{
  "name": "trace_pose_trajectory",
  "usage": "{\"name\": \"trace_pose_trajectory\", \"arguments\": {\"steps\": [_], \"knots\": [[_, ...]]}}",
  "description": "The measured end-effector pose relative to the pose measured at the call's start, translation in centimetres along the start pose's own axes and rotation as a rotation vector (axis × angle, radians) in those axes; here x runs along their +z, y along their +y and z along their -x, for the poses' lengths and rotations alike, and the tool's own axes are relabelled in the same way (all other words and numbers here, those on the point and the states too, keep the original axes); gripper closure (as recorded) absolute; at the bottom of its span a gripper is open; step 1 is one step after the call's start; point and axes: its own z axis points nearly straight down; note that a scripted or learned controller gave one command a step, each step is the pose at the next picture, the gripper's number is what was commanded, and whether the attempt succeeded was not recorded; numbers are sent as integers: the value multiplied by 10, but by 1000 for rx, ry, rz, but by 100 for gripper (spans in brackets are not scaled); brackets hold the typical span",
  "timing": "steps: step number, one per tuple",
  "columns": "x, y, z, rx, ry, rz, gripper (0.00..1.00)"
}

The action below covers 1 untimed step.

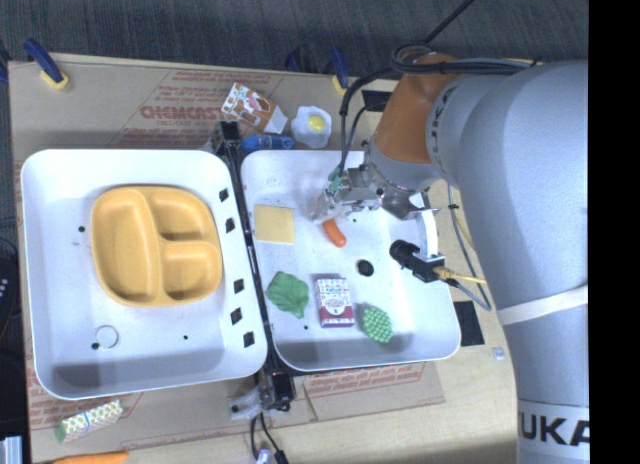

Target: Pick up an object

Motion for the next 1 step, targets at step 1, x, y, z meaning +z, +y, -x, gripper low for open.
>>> {"name": "trace_pose_trajectory", "arguments": {"steps": [1], "knots": [[-100,-50,-53,121,0,2,100]]}}
